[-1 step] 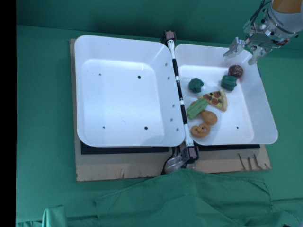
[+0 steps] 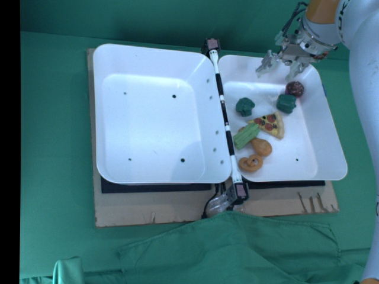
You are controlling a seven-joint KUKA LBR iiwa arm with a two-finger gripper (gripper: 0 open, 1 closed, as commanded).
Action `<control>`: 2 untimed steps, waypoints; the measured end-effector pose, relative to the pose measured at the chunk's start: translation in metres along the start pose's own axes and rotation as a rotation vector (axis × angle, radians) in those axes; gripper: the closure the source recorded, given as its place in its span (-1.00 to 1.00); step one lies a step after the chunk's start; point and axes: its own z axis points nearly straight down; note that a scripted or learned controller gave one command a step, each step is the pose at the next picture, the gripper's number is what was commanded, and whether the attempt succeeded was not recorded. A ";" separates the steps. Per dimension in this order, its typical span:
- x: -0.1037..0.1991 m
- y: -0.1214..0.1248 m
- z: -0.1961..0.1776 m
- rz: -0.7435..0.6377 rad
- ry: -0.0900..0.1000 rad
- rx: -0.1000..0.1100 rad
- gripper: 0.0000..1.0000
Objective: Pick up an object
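A green-covered table (image 2: 53,129) carries a brown cardboard sheet (image 2: 118,212); two white bins (image 2: 106,61) (image 2: 331,158) sit side by side on it, and rumpled green cloth (image 2: 225,247) lies along the near edge.

Robot lab: green-draped bench (image 2: 53,129), twin white bins (image 2: 112,64), toy food (image 2: 269,125), cardboard base (image 2: 148,215).

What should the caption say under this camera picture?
Robot gripper hovers open over the right bin, above toy pizza slice, pretzel and other play food.
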 end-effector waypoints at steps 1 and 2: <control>-0.023 0.011 0.021 0.004 -0.003 -0.005 -1.00; -0.021 -0.035 0.050 0.002 -0.002 -0.009 -1.00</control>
